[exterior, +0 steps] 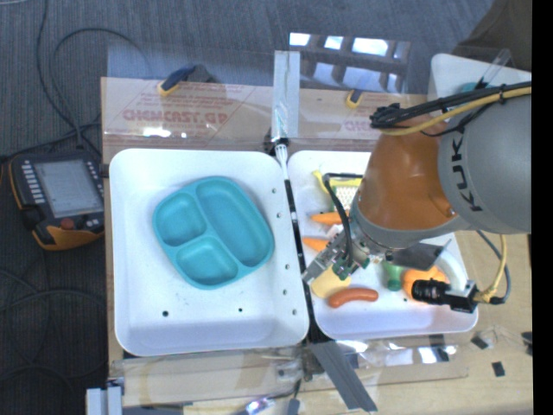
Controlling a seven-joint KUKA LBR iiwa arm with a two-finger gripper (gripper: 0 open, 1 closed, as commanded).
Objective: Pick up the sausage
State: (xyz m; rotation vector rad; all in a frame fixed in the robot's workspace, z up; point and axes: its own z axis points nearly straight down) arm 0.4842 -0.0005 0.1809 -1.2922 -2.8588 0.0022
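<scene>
Gripper (pixel 335 264) low over right bin (pixel 390 322), jaw state impossible to tell, sausage (pixel 352 296) just near of it, other food partly hidden under arm (pixel 415 188), blue plate (pixel 212 230) in left bin (pixel 138 232)

The grey arm (pixel 492 167) bears black KUKA lettering, an orange band (pixel 406 180), and yellow-black cables (pixel 449 106).
</scene>
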